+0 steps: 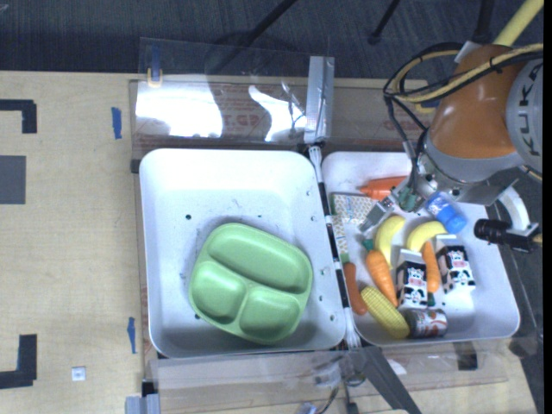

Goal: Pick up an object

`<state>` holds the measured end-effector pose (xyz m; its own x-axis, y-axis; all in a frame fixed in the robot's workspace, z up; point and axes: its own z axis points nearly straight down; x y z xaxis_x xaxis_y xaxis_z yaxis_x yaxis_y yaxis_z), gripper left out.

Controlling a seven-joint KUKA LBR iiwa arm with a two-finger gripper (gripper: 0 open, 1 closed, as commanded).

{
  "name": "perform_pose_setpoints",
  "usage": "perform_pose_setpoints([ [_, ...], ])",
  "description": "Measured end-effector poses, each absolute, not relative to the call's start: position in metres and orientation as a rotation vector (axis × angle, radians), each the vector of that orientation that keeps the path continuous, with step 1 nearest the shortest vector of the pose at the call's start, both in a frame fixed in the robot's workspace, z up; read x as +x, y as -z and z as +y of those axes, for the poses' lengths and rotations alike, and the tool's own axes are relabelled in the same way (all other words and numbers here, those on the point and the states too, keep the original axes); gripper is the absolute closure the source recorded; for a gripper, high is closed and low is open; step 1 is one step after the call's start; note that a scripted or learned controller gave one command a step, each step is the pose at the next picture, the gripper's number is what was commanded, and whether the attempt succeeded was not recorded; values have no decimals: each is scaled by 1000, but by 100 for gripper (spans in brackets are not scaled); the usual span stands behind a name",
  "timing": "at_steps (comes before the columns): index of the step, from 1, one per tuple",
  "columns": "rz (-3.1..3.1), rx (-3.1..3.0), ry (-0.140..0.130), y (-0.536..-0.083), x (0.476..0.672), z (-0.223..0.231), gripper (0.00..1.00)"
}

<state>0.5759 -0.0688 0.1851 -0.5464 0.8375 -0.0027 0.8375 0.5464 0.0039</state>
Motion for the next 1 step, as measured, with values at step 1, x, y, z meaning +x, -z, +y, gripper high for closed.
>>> perform_pose_setpoints([
  [1, 2805, 1414, -1, -185, 508, -91, 0],
])
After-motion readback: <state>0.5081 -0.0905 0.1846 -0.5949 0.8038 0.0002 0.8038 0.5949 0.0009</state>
